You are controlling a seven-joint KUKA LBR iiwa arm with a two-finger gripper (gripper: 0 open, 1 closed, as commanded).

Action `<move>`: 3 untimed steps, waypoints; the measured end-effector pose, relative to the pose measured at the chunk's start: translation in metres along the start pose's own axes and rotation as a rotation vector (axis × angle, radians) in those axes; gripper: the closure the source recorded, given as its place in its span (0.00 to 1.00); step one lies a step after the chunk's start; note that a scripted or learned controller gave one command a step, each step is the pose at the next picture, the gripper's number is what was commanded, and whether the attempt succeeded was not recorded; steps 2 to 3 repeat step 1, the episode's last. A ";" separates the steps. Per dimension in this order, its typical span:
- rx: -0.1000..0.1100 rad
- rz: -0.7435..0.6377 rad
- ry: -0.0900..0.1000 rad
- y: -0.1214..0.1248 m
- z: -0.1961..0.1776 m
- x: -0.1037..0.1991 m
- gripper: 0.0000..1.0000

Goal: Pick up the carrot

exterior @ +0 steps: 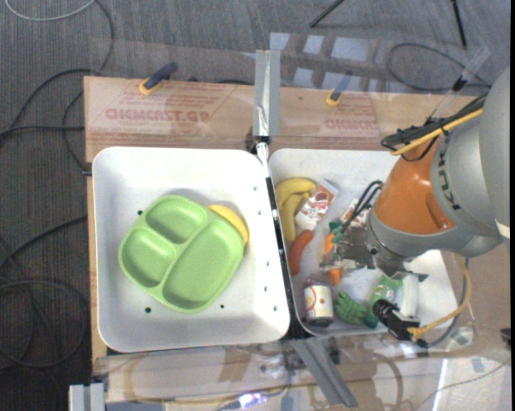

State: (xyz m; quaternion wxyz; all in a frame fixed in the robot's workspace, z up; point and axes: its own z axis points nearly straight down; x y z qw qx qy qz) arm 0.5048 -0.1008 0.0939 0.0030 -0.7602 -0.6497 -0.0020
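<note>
Carrot (299, 251) lies in the right bin (441, 302), just to the picture-left of the claw (343, 251), slanted, close to the bin's left wall. Little open room surrounds it: a banana (292, 197) and a small packet (319, 202) with a red-brown label, its print too small to read, lie beyond it toward the far wall; a small jar (319, 302) with a red-and-white label sits nearer the front wall; a green leafy toy (353, 308) lies under the claw's near side. Whether the claw's fingers are apart or together cannot be told, and nothing is seen between them. The arm comes in from the right, its orange band (416, 199) above the wrist, the wrist bent down into the bin's middle. Faint red lettering on the cardboard (155, 114) behind the bins reads roughly "CHEMCAST GP". Left of the claw, across the divider, the left bin (121, 315) holds a green divided plate (182, 253) with a yellow piece (232, 221) at its edge.
</note>
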 end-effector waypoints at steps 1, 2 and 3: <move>0.008 -0.041 -0.009 0.032 -0.086 0.018 1.00; 0.008 -0.041 -0.009 0.032 -0.086 0.018 1.00; 0.008 -0.041 -0.009 0.032 -0.086 0.018 1.00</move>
